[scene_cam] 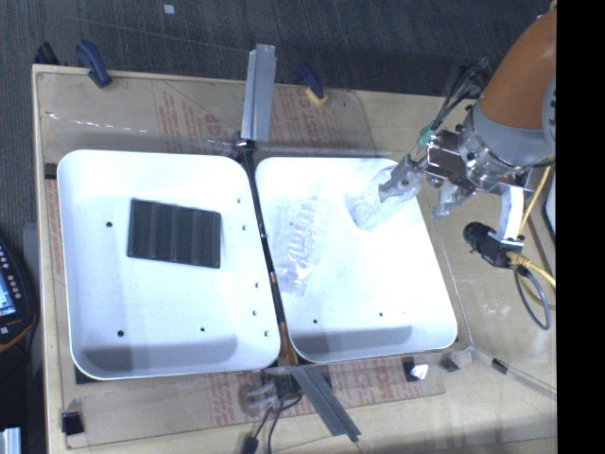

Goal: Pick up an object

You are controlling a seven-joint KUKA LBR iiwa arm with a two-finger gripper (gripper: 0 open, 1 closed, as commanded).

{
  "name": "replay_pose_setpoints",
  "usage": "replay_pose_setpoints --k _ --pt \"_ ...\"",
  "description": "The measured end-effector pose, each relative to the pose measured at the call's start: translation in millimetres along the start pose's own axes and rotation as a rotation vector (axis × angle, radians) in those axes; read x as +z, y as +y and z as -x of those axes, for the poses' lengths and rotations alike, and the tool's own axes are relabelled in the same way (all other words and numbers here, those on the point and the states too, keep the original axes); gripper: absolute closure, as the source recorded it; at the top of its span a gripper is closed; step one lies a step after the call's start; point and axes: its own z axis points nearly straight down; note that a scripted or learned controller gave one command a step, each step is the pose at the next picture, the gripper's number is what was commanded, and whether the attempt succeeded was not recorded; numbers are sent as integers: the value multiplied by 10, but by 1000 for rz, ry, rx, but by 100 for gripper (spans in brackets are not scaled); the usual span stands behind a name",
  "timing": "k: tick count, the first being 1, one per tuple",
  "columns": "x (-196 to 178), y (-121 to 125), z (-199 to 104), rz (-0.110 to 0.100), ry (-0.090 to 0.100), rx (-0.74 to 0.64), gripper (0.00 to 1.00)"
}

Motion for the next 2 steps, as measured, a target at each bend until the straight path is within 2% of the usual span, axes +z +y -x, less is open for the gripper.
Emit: replay_pose_setpoints --k 1,2 --pt "-653 -457 116 3 1 -52 0" --pt "-296 -535 145 2 1 -100 0"
